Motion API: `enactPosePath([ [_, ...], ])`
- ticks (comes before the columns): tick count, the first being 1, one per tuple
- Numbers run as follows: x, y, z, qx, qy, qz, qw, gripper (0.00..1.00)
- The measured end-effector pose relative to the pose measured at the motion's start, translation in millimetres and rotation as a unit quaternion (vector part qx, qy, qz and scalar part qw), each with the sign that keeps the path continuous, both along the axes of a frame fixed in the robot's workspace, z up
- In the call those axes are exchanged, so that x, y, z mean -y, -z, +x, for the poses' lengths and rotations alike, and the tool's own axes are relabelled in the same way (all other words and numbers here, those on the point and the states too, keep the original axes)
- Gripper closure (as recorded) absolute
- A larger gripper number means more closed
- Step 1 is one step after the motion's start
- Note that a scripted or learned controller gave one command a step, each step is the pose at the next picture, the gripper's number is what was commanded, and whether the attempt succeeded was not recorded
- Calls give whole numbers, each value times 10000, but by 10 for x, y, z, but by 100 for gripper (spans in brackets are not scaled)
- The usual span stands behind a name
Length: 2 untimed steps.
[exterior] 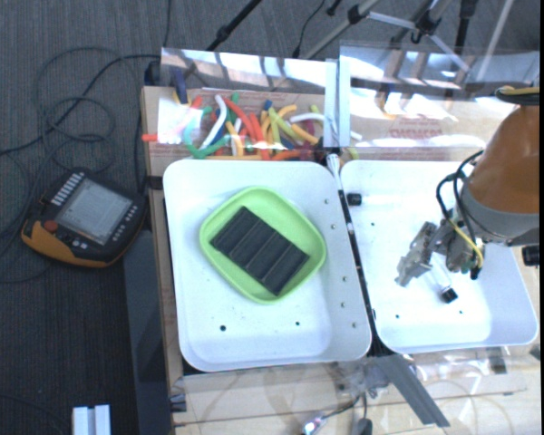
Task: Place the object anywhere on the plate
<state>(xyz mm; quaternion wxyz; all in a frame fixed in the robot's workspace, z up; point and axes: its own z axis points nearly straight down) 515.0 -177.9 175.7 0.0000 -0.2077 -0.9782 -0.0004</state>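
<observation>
Camera view: dark ribbed rectangular slab [258, 249] lying flat on light green square plate [216, 227] in left white bin [186, 324]. Metal two-finger gripper [415, 265] over right white bin [508, 324], well apart; fingers' spread impossible to tell, nothing visibly held. Placement apparently done; next, probably only retreat.

A single fixed camera looks down from above the bench [254, 397] at a slant, far enough back to take in both white bins whole. The left bin [254, 333] sits near the frame's middle, the right bin [453, 329] toward the right edge. The view faces the bench's far edge, where reflective panels [254, 66] stand, and takes in dark carpet floor [63, 80] along the left.
</observation>
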Motion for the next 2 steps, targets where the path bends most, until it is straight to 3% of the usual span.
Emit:
enactPosePath([
  [1, -614, -119, -307, -2, -276, -1, 9996, 100],
  [2, -1293, -78, -307, -5, -837, 1, 9965, 100],
])
